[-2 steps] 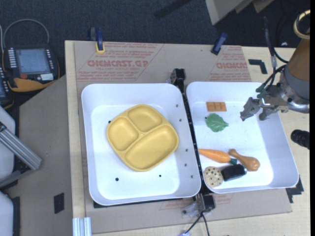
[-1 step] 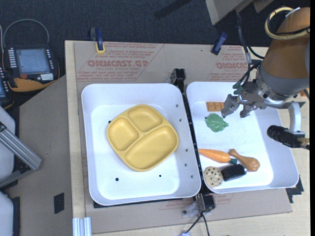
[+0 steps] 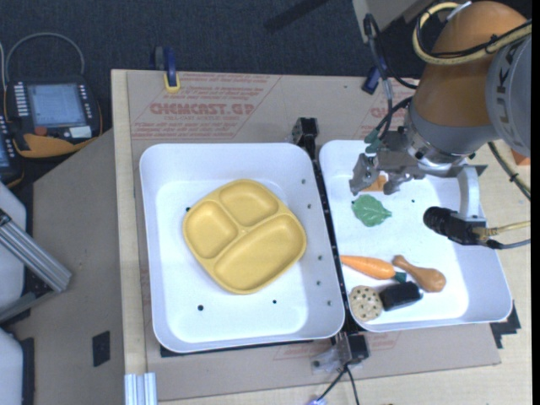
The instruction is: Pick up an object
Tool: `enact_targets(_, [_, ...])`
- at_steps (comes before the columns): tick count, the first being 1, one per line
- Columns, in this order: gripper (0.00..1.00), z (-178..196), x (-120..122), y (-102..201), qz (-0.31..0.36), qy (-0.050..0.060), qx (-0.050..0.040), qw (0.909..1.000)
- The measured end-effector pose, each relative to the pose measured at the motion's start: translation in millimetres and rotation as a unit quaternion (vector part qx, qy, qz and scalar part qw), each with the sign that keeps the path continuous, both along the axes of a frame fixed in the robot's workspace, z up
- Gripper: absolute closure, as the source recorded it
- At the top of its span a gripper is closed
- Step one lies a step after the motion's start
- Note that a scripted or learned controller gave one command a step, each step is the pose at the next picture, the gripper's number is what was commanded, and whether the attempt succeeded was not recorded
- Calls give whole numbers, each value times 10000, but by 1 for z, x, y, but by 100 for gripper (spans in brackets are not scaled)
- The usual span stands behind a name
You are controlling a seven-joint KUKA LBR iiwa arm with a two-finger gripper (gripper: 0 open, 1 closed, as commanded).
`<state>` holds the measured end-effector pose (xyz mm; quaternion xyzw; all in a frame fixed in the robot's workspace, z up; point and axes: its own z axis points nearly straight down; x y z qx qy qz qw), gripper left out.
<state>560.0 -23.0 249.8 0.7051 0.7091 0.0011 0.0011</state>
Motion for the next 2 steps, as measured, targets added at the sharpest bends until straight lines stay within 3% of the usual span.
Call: enact_targets(2, [100,-5,37,102,-10,-3,-1,10000])
